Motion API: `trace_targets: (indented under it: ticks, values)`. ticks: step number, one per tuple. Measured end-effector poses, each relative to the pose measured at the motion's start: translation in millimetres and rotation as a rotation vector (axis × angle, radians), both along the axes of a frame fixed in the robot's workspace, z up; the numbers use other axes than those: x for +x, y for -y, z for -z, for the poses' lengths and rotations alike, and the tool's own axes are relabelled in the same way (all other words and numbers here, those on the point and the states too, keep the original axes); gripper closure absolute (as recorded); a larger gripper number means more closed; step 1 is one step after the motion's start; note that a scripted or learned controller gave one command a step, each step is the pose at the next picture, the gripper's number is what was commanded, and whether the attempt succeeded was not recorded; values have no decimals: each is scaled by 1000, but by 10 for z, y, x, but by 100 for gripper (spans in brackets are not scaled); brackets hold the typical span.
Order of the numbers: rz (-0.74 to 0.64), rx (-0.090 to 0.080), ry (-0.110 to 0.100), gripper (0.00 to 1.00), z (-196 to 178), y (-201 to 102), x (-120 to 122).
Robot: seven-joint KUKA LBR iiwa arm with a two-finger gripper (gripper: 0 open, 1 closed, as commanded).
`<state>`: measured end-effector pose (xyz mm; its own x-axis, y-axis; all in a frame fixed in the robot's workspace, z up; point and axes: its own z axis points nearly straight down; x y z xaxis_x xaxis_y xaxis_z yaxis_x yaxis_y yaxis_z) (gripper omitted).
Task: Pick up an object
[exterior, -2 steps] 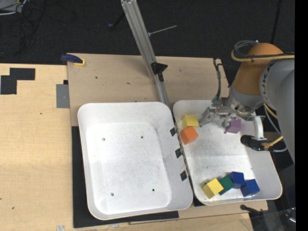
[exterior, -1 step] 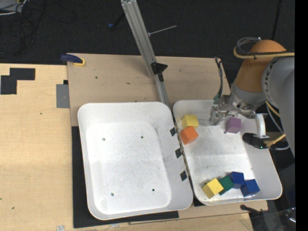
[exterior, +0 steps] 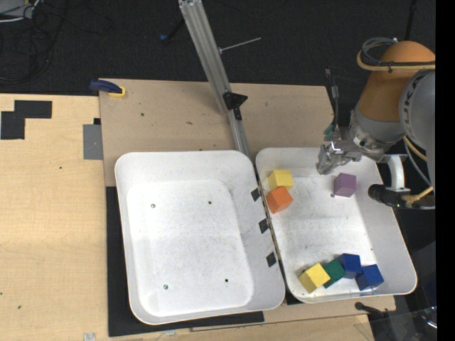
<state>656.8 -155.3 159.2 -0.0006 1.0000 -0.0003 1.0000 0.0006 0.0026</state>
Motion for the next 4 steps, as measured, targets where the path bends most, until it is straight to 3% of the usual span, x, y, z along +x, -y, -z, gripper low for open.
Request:
trace_targets:
  ticks: [1, 3, 4]
  values:
    - [0, -1, 1, 100, -534, 14, 8]
    - [-3, 3, -8, 100, -670, -956, -506]
    - [-4, 3, -8, 100, -763, -1434, -636]
